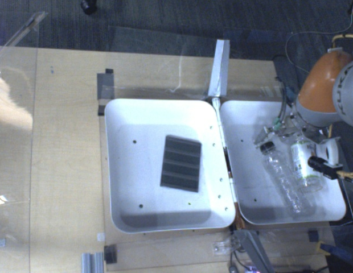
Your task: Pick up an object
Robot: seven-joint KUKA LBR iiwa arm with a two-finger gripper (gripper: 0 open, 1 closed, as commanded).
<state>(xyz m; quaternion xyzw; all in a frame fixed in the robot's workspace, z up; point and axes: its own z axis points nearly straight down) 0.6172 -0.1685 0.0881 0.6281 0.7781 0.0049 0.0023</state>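
1. The left bin [117, 169] holds a dark ribbed rectangular pad [181, 163], lying flat near its middle and slightly tilted.
2. The right bin [245, 201] holds a clear plastic bottle [287, 181] on its side towards the bin's right edge, with a green-tinted label [300, 158] too blurred to read.
3. The arm's orange band [319, 87] hangs over the right bin's far right corner; the pincer [279, 131] sits low near the bottle's upper end, and whether it is open or closed cannot be told.
4. The bottle looks light, thin-walled and slippery, likely to dent; a hold across its middle seems safest.
5. The pad looks stiff and flat, hard to take except by an edge.
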